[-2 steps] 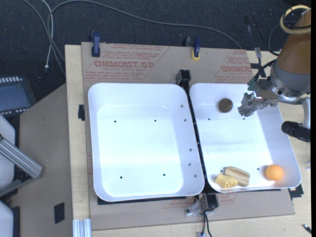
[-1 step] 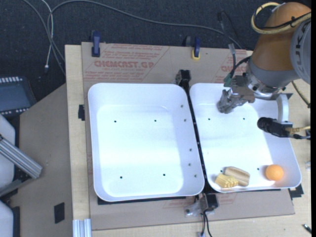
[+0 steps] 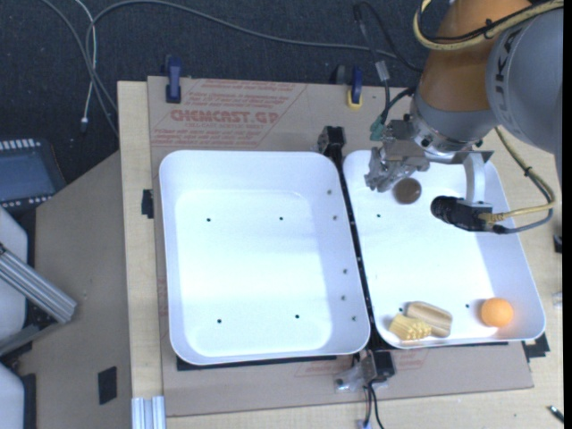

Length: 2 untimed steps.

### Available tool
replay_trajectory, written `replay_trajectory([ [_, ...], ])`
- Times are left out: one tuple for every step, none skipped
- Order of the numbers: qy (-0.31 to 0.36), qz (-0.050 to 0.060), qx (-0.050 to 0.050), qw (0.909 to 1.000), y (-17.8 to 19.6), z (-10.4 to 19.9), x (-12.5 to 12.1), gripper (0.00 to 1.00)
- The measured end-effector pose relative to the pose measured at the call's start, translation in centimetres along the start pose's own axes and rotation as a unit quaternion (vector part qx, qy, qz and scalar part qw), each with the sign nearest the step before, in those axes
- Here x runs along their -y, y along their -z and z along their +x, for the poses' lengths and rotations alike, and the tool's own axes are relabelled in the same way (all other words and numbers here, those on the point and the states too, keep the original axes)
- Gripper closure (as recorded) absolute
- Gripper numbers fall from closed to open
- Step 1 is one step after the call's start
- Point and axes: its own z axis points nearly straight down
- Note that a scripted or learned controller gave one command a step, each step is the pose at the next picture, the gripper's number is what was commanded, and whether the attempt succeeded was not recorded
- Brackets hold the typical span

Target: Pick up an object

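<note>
My gripper hangs over the back left corner of the right bin. A small brown round thing sits right beside the gripper's tip, on its right; whether it is gripped cannot be made out. An orange ball lies at the bin's front right. A tan roll-shaped piece and a yellow corn-like piece lie together at the bin's front edge.
The left bin stands next to the right one, with a thin divider between them. A black clamp sits at the back between the bins. The arm's orange and grey body looms over the back right.
</note>
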Motion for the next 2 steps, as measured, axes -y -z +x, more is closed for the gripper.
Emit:
replay_trajectory([
  [0.0, 0.001, 0.0, 1.0, -1.2, 5.0, -1.3, 1.0],
  [0.0, 0.001, 0.0, 1.0, -2.2, 10.2, -2.3, 1.0],
])
